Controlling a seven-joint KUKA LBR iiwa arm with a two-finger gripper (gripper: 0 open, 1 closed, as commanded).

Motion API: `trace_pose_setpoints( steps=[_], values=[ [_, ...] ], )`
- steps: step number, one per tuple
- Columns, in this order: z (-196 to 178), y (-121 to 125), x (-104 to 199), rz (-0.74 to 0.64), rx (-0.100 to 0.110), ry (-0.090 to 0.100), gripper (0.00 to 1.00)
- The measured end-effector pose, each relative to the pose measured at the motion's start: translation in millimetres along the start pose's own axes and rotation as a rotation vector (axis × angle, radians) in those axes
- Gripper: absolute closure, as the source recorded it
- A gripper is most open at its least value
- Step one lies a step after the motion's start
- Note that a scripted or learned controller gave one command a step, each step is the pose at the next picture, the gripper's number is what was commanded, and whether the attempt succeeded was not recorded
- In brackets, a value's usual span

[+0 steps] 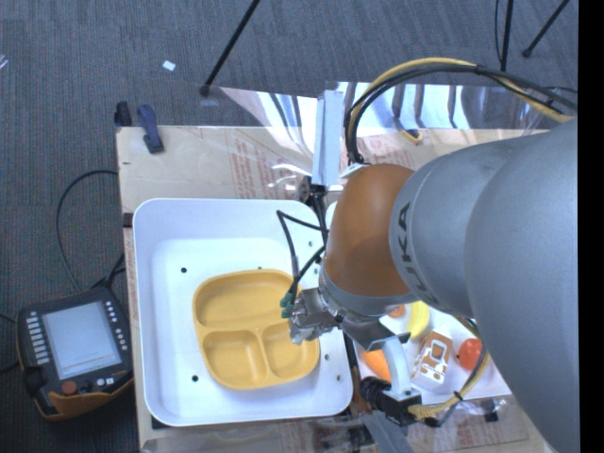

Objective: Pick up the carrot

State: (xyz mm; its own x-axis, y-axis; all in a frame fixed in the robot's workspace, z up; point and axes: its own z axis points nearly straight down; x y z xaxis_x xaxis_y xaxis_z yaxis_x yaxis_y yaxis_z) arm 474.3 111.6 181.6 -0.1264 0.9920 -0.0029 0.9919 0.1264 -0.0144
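From above, the gripper (300, 328) hangs at the yellow plate's (241, 343) 3 o'clock rim in the left bin (160, 253); I can't tell its grip. The carrot (375, 361) peeks out under the arm at the gripper's 4 o'clock.

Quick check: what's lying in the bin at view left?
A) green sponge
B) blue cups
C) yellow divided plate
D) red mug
C: a yellow plate with three compartments lies flat on the floor of that white bin.
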Motion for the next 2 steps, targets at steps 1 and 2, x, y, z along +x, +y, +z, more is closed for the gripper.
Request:
trace_pose_setpoints(
  steps=[1,2],
  values=[
    [-0.9,-1.1,-11.6,0.032,-0.001,0.000,1.00],
    [92.7,8.7,28.3,0.121,-0.015,-0.002,1.00]
  ],
)
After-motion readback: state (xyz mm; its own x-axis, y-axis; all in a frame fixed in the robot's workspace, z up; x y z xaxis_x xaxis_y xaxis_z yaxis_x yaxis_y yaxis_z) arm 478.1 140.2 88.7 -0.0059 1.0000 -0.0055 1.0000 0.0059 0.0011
